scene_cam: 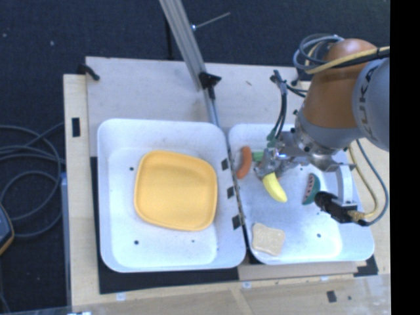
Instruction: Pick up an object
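We see yellow square plastic plate [176,190] mid left bin [111,136]. Right bin [354,241]: orange carrot-like toy [244,161] at left wall, yellow toy banana [274,188] just below gripper [268,167], beige bread slice [268,239] near front edge, watermelon slice [309,188] right. Claw state: we cannot tell.
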